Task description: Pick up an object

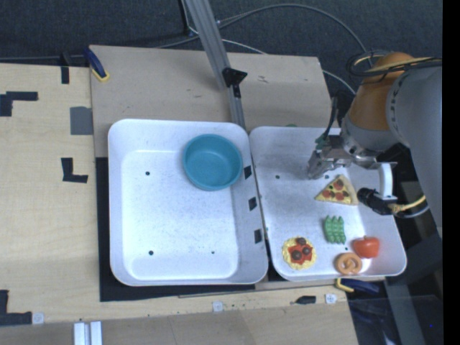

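In the right bin [287, 192] lie a toy pizza slice [336, 192], a green ridged piece [333, 229], a round pizza toy [299, 252], a red tomato-like toy [366, 246] and an orange ring-shaped toy [349, 264]. My gripper [321, 165] hangs low over the right bin's upper right part, just above and left of the pizza slice. I see nothing between its fingers. A blue bowl [212, 162] stands in the left bin [144, 221] at its upper right.
A grey metal pole [215, 49] slants down from the top to the gap between the bins. Black cables [302, 20] loop behind the bench. The arm's grey body [410, 113] covers the right bin's far right corner.
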